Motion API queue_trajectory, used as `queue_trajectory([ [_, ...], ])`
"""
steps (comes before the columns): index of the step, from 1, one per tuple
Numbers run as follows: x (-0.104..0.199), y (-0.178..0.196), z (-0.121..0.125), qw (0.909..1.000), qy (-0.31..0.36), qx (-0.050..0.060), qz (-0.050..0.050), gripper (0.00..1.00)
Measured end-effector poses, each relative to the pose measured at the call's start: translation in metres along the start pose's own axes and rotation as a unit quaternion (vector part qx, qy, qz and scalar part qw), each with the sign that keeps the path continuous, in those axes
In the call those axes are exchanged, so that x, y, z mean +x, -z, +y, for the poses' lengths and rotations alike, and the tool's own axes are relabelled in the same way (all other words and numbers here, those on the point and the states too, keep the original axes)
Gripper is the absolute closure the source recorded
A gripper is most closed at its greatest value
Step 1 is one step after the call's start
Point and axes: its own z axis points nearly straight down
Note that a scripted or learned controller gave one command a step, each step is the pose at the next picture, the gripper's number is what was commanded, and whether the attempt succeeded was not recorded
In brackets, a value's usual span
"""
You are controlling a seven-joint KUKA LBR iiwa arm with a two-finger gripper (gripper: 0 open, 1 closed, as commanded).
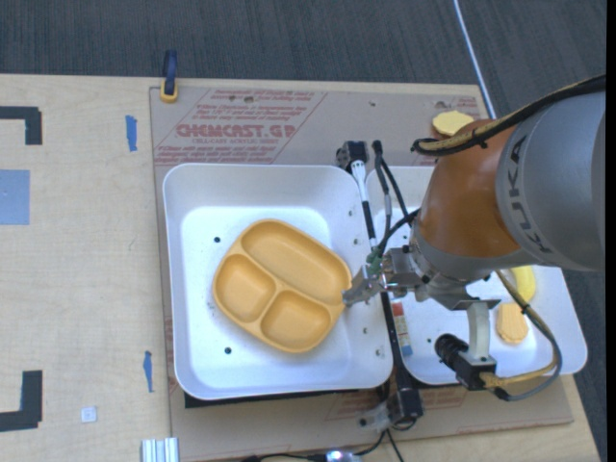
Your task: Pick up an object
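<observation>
A yellow plate (281, 285) with three compartments lies flat in the middle of the left white bin (183, 210). My gripper (362, 287) is low over the wall between the two bins, right at the plate's right rim. The grey arm with its orange band (472, 200) hangs over the right bin (570, 352) and hides most of it. I see nothing lifted off the bin floor.
In the right bin, a yellow piece (525, 281) and a small orange-yellow piece (512, 325) peek out beside the arm. Another yellow item (450, 123) lies at the bin's far edge. Black cables (371, 176) run along the wall between the bins.
</observation>
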Motion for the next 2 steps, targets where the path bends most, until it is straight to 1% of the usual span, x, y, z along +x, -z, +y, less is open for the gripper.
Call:
queue_trajectory([
  [1, -0.041, 0.0, 0.0, 1.0, 0.001, 0.0, 0.0, 1.0],
  [2, 0.011, 0.018, 0.0, 1.0, 0.001, -0.002, 0.0, 1.0],
])
